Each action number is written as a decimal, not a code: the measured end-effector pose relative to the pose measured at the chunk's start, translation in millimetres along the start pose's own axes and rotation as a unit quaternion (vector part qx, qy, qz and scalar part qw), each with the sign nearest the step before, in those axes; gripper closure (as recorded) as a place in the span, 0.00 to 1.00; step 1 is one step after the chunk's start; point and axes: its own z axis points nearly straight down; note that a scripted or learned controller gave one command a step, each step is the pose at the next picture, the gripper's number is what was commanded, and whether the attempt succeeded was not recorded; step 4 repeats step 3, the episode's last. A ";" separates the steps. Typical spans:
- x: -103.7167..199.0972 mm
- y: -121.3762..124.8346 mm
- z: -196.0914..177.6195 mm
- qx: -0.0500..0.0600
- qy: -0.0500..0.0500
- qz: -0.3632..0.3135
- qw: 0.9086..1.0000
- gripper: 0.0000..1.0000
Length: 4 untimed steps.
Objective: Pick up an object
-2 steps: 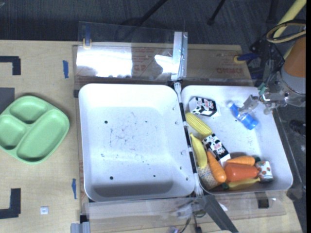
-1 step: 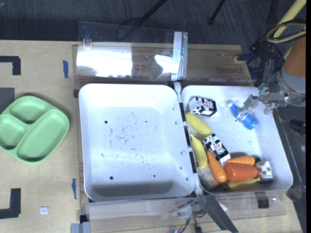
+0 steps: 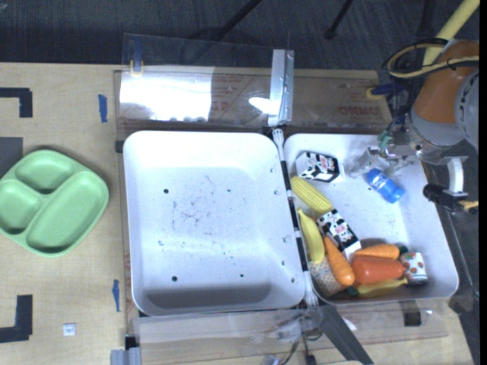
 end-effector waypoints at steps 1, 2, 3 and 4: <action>-2.1 -11.0 -0.1 -0.003 -0.003 -0.019 1.000 0.00; -3.6 -10.4 -11.0 -0.004 -0.008 -0.020 1.000 1.00; 34.9 -14.5 -117.1 0.000 -0.010 -0.106 0.994 1.00; 34.9 -14.5 -117.1 0.000 -0.010 -0.106 0.994 1.00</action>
